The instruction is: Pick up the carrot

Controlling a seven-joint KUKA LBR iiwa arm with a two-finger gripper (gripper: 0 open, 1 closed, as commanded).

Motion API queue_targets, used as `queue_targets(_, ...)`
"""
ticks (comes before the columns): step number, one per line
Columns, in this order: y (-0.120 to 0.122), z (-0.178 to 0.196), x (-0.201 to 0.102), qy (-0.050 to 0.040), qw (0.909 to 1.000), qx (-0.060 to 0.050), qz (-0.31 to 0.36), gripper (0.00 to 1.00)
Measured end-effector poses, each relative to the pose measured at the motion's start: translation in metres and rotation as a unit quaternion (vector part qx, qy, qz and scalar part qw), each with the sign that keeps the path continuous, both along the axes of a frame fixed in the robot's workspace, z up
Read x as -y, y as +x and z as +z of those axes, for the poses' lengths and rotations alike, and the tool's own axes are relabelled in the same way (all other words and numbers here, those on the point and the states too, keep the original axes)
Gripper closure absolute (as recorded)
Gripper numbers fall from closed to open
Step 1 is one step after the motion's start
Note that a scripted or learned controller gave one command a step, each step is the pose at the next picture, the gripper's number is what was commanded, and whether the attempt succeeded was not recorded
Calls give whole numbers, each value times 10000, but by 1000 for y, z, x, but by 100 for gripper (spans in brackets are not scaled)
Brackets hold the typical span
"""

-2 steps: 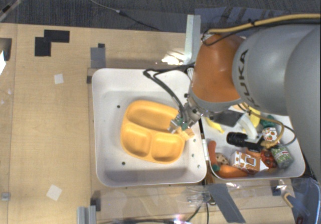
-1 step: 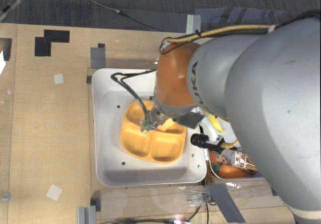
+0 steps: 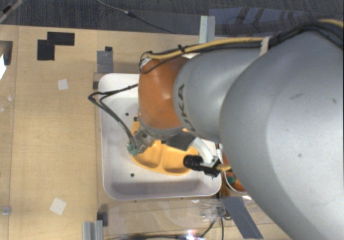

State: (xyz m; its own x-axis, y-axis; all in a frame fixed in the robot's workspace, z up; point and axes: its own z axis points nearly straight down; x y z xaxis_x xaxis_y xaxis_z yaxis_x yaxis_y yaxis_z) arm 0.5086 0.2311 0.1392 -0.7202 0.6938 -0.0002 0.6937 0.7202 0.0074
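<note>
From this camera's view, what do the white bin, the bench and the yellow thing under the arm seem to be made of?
The white bin looks like smooth plastic: rounded rim and corners, soft sheen. The bench looks like light wood or plywood, matte, with faint grain. The yellow thing seems glossy moulded plastic, though the arm hides most of it, so this is uncertain.

Grey arm (image 3: 269, 126) with an orange band (image 3: 158, 99) over a white bin (image 3: 115, 180) holding a yellow object (image 3: 161, 159). Pale wood surface (image 3: 48, 142) with black patches (image 3: 54, 44).
</note>
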Motion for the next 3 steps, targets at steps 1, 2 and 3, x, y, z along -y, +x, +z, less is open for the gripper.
queue_targets(1, 7, 87, 37, -14, 9939, 34, 1101, 100)
queue_targets(2, 26, 82, -5, -25, 9534, 25, 3017, 100)
queue_targets(3, 71, 108, 108, -54, 9059, 44, 4235, 100)
